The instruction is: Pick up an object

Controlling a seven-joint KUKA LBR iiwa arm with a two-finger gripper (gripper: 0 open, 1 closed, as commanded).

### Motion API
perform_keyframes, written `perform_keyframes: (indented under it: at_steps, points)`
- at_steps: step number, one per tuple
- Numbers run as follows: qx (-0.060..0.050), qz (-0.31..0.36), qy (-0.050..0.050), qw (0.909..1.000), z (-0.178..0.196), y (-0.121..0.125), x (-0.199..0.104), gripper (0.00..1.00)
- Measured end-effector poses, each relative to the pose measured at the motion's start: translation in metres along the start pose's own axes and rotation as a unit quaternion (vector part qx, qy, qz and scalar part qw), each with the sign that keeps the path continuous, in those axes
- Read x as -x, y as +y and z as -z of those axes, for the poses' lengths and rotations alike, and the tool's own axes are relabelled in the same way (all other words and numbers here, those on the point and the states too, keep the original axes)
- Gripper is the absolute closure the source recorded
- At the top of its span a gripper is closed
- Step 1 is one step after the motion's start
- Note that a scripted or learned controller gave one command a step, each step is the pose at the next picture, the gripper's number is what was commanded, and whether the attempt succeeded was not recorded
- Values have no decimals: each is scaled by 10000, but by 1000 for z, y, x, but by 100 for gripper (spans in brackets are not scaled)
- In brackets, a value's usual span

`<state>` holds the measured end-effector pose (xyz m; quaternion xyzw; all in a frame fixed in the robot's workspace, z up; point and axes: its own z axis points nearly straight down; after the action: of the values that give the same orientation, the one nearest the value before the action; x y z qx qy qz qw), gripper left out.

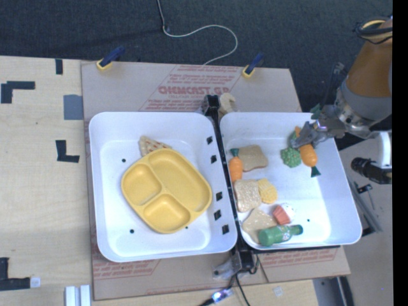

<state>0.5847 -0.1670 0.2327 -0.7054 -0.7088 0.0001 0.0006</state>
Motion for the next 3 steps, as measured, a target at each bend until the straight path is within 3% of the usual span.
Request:
perform_keyframes:
  at_steps: [2, 3]
  points:
    - [-12, 2, 4, 10000, 8, -36, -99, 100]
    - [-13, 6, 2, 10000, 2, -40, -156, 100]
